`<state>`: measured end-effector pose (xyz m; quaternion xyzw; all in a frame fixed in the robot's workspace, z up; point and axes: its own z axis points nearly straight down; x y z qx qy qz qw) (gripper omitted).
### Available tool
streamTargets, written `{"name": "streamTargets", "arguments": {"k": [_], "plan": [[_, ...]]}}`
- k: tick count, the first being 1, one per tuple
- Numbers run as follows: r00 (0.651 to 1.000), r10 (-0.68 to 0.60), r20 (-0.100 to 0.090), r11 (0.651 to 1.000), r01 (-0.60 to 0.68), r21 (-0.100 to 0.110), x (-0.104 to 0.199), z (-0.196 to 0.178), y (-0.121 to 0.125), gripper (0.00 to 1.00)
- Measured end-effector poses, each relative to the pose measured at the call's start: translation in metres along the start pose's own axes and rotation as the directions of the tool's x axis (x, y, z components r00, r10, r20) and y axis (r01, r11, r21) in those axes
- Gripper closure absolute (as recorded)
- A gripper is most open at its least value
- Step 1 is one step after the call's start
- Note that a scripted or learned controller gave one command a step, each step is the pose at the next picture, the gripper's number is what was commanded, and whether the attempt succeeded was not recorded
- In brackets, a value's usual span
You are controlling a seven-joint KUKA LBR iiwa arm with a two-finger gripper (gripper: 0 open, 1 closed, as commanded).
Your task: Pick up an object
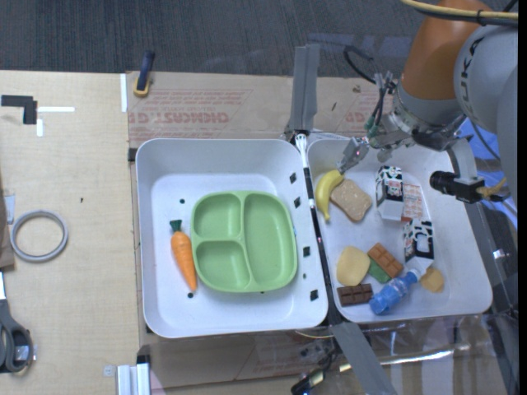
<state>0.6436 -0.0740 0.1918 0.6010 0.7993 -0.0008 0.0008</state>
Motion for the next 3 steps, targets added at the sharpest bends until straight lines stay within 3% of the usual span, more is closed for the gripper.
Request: {"name": "streamTargets", "arguments": {"k": [1, 2, 3], "plan": [[0.997, -0.083, -0.001, 0.997, 0.083, 0.000, -0.034, 0.091, 0.002, 0.00], [0.943, 0.333, -0.002, 0.943, -0.333, 0.011, -0.035, 0.099, 0.004, 0.00], [0.619, 0.786, 0.001, 0.619, -0.786, 0.004, -0.021, 0.100, 0.005, 0.00]]}}
